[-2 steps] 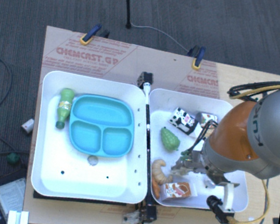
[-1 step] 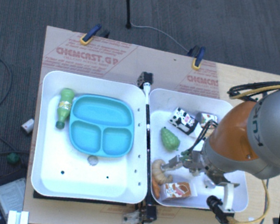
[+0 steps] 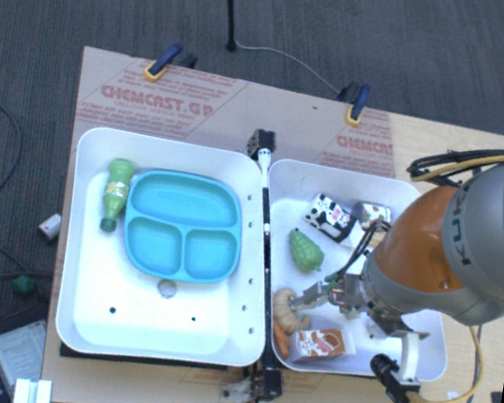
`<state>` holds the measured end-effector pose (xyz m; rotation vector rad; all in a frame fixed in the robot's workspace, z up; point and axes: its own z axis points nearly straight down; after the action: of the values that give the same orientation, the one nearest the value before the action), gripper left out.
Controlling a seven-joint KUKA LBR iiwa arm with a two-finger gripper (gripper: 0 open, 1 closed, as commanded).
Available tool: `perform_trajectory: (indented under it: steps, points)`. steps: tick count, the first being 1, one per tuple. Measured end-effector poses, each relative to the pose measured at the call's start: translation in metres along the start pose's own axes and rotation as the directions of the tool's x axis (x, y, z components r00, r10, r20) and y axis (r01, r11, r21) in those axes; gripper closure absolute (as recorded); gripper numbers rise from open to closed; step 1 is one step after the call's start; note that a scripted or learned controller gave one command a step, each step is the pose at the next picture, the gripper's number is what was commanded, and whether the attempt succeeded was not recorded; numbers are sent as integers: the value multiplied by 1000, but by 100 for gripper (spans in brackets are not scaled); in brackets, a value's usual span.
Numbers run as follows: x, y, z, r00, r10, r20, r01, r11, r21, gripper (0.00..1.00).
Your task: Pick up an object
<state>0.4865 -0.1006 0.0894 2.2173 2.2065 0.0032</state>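
My gripper [image 3: 330, 294] hangs low over the right-hand shallow white bin [image 3: 435, 362], reached in from the right, with the orange band of my wrist just behind it. The wrist hides too much of it for me to tell whether it is apart or together, and I see nothing held in it.

No one object is named for me, so I judge by what lies closest. The green, bumpy, teardrop-shaped plastic toy [image 3: 306, 250] sits just up and to the left of my gripper, apart from it; its long axis runs on a slant from upper left to lower right, its lower end pointing toward me. The tan, ridged croissant-like toy [image 3: 286, 311] lies just below and to the left, curving along the bin's left wall, with the small orange and white carton [image 3: 319, 343] beside it, directly below my gripper. The black-and-white cow-patterned box [image 3: 329, 216] is farther up, near the bin's top.

My reading is that the green toy or the croissant toy is the likely target, each only a short shift leftward, and closing across the green toy's narrow width would suit its slant
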Motion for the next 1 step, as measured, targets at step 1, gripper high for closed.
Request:
perform_trajectory:
  steps: [1]
  points:
    - [1, 0, -9, 1000, -2, -2, 2, 1000, 0, 100]
